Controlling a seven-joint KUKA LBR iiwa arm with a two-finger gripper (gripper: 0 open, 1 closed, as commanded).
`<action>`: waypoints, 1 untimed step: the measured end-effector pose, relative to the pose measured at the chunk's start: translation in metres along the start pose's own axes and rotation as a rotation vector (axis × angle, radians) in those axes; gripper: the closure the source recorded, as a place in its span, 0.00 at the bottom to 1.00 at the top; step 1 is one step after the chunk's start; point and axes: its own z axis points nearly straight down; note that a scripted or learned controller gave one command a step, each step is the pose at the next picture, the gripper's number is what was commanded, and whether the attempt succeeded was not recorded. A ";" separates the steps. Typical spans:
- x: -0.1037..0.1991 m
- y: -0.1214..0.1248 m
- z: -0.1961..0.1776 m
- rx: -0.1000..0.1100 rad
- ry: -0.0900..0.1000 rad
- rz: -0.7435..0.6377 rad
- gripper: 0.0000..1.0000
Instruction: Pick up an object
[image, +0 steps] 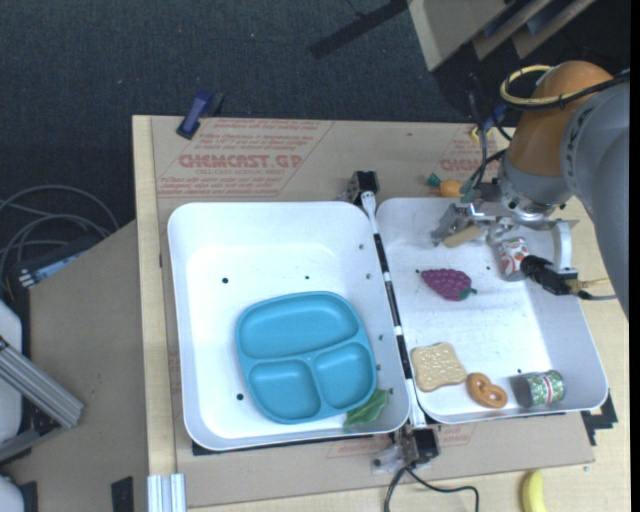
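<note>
My gripper (478, 226) hangs over the far end of the right bin (560, 330), under the orange band of the arm (545, 120). A small red and white object (512, 259) lies right beside it, on its near right side; whether they touch I cannot tell. A purple bunch of grapes (447, 282) lies a little nearer than the gripper, in the bin's middle. Along the near edge sit a slice of toast (437, 365), a brown pretzel (486, 390) and a small green can (540, 387) on its side.
The left bin (200, 260) holds a blue divided plate (303, 355) and a green leafy piece (366, 410) at its near right corner. Clips (364, 186) join the bins at the far and near ends. Cables trail from the arm at the right.
</note>
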 end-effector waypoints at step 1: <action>-0.039 -0.052 0.011 0.004 0.021 -0.009 0.00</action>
